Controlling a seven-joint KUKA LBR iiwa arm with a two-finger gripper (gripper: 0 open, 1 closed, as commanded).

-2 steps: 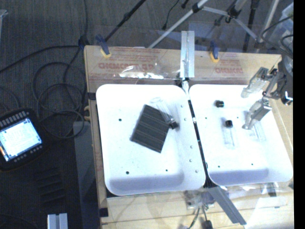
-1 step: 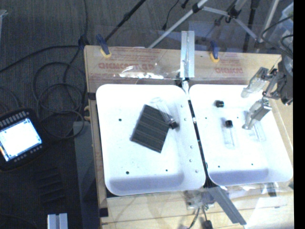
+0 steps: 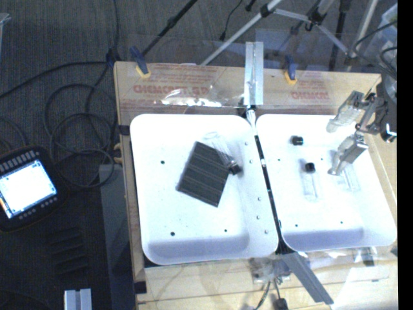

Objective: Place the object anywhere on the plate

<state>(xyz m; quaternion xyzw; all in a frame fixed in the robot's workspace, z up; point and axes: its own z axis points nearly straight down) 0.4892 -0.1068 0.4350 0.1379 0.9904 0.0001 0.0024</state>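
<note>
Over right bin (image 3: 335, 234) the tool (image 3: 347, 137) hung w/ fingers apart, nothing held; imo it needed centring on the small black object (image 3: 309, 167) before closing.

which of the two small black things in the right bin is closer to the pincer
The lower small black piece, near the middle of the right bin. It sits just left of the pincer, while the other black piece lies farther up and left, toward the bin's top wall.

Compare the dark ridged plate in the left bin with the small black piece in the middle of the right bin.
The plate is large, flat, ridged and rectangular, lying askew; the small black piece is a tiny compact block. The plate lies in the left bin, the piece in the right bin, close to the claw. Both are dark.
</note>
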